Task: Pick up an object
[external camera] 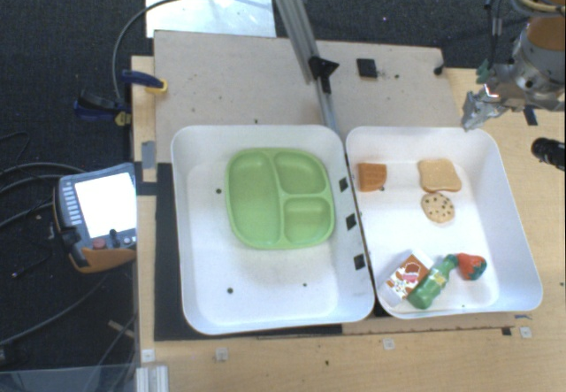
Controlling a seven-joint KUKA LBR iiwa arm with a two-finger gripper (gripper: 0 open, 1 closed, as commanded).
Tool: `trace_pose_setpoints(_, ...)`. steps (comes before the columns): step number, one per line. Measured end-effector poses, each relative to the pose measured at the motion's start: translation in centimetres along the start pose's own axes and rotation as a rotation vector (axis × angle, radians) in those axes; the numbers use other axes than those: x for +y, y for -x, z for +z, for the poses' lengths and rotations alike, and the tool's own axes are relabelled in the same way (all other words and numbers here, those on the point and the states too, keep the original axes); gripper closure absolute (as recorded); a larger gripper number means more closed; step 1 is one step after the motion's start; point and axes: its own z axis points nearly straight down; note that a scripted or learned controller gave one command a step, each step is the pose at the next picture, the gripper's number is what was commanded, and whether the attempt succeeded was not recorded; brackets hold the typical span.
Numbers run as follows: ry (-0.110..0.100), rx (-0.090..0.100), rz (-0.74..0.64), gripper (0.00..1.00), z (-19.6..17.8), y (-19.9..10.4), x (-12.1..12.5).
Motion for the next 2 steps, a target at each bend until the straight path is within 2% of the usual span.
trace_pose_setpoints(1, -0.005, 0.003, -0.004, 1.00, 0.6, -5.5, 1.0)
trace_pose_setpoints(2, -0.006, 0.004, -0.005, 1.00, 0.1, -11.2, 0.8)
